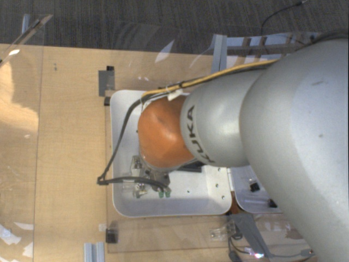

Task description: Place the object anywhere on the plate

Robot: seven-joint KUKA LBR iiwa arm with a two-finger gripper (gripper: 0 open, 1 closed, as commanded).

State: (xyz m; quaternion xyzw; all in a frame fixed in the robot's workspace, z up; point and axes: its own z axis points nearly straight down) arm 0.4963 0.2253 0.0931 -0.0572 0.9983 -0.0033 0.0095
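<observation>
Grey arm sweeps in from right, covering most of frame's right half and centre. Orange band at mid-frame, above left bin. Gripper low over lower-left part of that bin, seen from above amid cables and small green fittings; grip state cannot be told. Black cable loops along bin's left wall. Right bin peeks out at lower right under arm. Task's object and plate not identifiable; look and place cannot be told. Wooden bench at left.
</observation>
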